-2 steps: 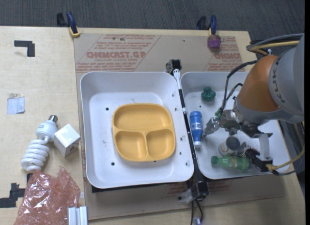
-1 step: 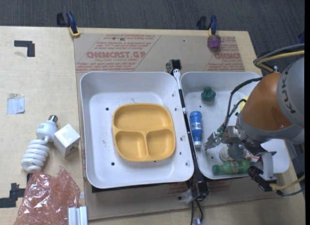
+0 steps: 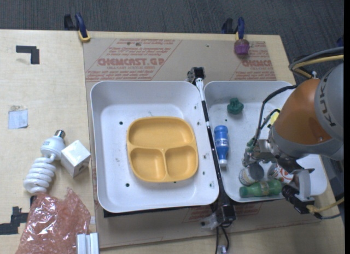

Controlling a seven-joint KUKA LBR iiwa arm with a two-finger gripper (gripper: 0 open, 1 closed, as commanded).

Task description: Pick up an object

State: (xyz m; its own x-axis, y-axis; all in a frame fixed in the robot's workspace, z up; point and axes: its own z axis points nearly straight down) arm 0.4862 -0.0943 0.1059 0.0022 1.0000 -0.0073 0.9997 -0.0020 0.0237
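Hovering low in the right bin (image 3: 306, 190), gripper (image 3: 257, 163) with finger state I cannot tell sits just above a green bottle (image 3: 261, 189), likely light, rigid, slippery, best grabbed mid-body, blue bottle (image 3: 221, 142) to its left, "CHEMCAST" readable on the board (image 3: 131, 59) beyond.

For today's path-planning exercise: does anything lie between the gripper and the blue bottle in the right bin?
Nothing visible does. The gripper hangs over the right bin, and the blue bottle lies just to its left across bare bin floor.
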